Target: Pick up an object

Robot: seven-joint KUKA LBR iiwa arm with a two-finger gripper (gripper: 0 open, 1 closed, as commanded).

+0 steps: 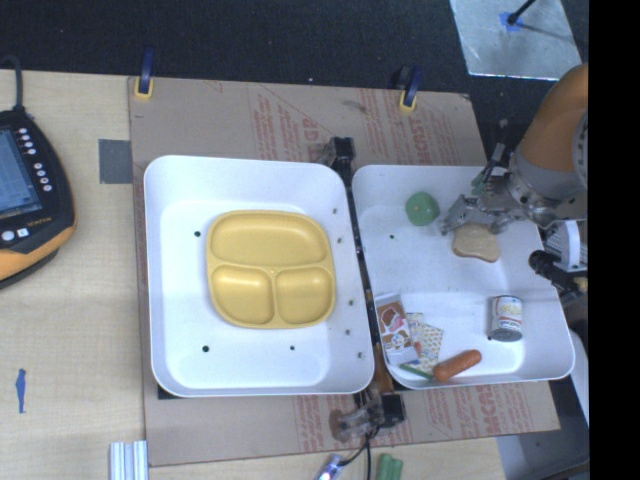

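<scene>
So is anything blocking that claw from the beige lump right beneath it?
Nothing visible does. The gripper hangs directly over the beige lump in the right bin. The green ball sits off to the side, and the small can lies nearer the front.

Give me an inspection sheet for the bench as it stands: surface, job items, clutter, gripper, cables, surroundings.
Surface: brown board clamped on a wooden bench, bearing the left bin and right bin.
Job's things: right bin holds a green ball, tan bread-like piece, small can, carrot and printed packet; left bin holds a yellow divided tray.
Clutter: nothing seen.
Gripper: gripper just above the tan piece; grasp not confirmed.
Cables: one black cable at the pendant.
Surroundings: teach pendant at left, dark floor beyond.
</scene>
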